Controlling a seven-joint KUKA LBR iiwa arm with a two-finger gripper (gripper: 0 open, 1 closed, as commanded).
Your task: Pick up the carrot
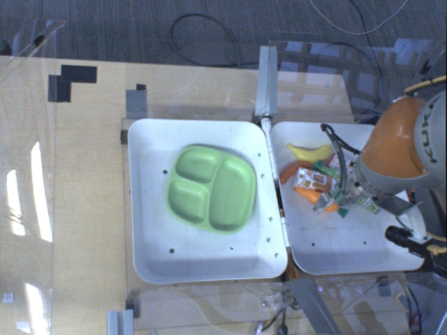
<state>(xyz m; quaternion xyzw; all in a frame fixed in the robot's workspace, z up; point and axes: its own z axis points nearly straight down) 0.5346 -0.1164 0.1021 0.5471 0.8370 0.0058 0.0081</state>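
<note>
Grey carpet runs across the top of the view, with thin cables looping over it, and below it lies the pale wooden surface point(77, 208) that carries everything.

Two white bins sit side by side on it. One, the left bin point(202, 260), holds a single green divided plate point(212, 187) with three compartments. The other, the right bin point(349, 246), holds the small clutter: one yellow banana point(309, 151) at about twelve o'clock in its group, one printed packet point(309, 180) in the middle, and orange pieces around it.

One arm point(397, 145) comes in from three o'clock, its orange band bulking over the right bin's far corner. Its jaws point(334, 199) hang low over the clutter; dark cabling and the wrist crowd them, so I cannot tell whether they are apart or together.

I take the carrot point(307, 195) to be the orange piece at six o'clock of the packet, touching it, just beside the jaws on their nine o'clock side. A second orange-red piece point(288, 171) lies at ten o'clock of the packet near the bin's left wall; which of the two is truly the carrot is hard to say.

Judging by this, the step in hand is the descent to grasp, with nothing lifted yet. The next move calls for straddling the carrot alone, clear of the packet.
</note>
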